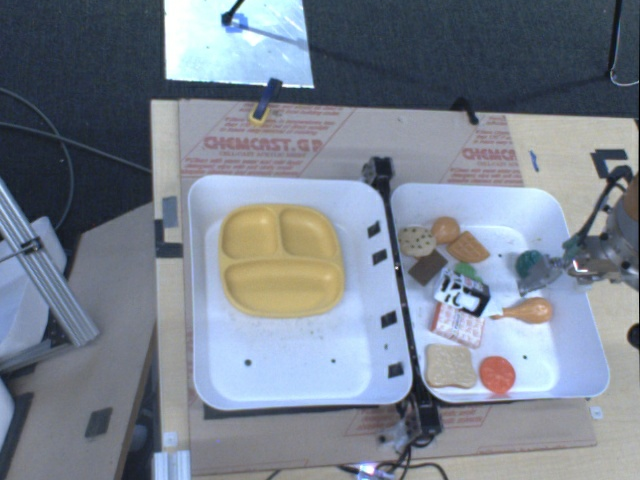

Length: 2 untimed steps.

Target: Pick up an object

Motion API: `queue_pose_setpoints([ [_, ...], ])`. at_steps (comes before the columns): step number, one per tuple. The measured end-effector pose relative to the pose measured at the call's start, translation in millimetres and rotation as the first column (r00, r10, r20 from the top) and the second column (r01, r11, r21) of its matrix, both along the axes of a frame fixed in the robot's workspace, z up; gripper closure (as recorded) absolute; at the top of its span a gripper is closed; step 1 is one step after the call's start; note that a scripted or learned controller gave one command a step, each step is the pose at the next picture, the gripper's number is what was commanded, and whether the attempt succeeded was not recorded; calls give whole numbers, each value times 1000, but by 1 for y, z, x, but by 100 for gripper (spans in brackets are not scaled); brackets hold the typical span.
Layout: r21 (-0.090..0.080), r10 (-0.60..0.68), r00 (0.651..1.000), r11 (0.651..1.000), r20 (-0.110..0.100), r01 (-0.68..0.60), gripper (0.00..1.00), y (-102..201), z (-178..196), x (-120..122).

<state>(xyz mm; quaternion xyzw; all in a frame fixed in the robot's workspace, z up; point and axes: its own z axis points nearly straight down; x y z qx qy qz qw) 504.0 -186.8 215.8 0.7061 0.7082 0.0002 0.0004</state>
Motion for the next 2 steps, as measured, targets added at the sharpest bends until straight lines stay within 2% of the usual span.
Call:
queue_pose_setpoints([
  [1,5,3,1000,1000,-2,-3,0,56,-129,-18],
  [2,0,0,1000,1000,8,0,100,53,-111,-14],
])
